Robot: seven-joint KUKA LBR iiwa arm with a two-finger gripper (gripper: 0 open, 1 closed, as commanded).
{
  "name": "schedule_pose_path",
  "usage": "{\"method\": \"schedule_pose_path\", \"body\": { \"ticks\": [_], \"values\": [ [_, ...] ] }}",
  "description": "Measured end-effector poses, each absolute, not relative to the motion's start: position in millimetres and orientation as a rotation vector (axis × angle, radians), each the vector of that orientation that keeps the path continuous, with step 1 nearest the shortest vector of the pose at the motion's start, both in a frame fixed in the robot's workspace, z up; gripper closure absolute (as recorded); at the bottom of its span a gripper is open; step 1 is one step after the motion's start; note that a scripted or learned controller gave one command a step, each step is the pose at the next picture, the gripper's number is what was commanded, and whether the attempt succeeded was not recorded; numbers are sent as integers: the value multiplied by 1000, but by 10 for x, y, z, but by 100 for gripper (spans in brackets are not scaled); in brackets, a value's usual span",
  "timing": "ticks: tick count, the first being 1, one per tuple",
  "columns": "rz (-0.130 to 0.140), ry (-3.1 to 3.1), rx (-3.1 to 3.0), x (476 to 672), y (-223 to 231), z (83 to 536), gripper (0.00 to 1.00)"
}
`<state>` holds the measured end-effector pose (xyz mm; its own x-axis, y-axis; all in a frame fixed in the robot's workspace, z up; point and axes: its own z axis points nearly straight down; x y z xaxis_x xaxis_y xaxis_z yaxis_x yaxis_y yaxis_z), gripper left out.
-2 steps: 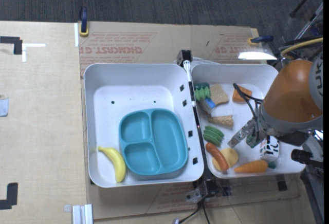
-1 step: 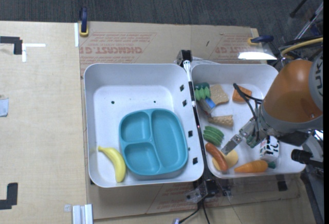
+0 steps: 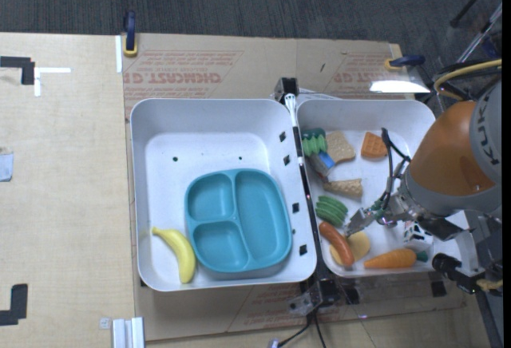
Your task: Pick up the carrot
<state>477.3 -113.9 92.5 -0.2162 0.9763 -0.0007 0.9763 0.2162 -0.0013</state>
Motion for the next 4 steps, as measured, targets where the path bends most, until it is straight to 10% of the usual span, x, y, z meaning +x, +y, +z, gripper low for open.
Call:
{"method": "schedule_pose_path", "body": {
  "ticks": [1, 2, 3, 4],
  "values": [
    [1, -2453, -1967, 4789, -1145, 1013, 100],
    [1, -2453, -1967, 4789, -1145, 1013, 0],
    [0, -2778, -1465, 4781, -1109, 917, 0],
    [-2, -2780, -1472, 4804, -1115, 1010, 100]
  ]
}}
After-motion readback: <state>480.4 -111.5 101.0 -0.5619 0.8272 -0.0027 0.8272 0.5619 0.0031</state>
